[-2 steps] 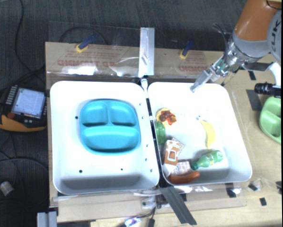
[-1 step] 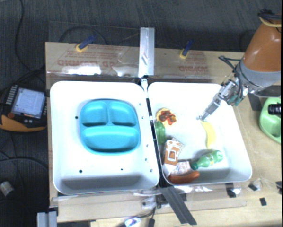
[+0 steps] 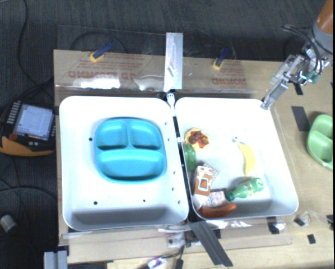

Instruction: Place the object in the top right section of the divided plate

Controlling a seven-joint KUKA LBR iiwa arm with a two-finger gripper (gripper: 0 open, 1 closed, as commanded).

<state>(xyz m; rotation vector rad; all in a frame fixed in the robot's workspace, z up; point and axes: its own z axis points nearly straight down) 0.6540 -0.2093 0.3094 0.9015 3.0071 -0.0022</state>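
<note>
The blue divided plate lies in the middle of the left bin, with one wide section on its near side and two smaller sections side by side on its far side; all three sections are bare. The loose things all lie in the right bin, mostly toward its near left corner: a yellow banana by itself near the middle, a green bottle tilted on its side just nearer than the banana, a reddish sausage against the near wall, a small orange and white carton just left of the bottle, a dark green piece along the left wall, and a round brown and yellow item farther back (its details are too small to make out). None of these is marked out as the one to move. The gripper hangs at the far right corner of the right bin, over its rim, well apart from all the objects and from the plate, with nothing between its fingers; whether they are spread or closed I cannot tell. A pale green object sits on the bench to the right of the bins.
</note>
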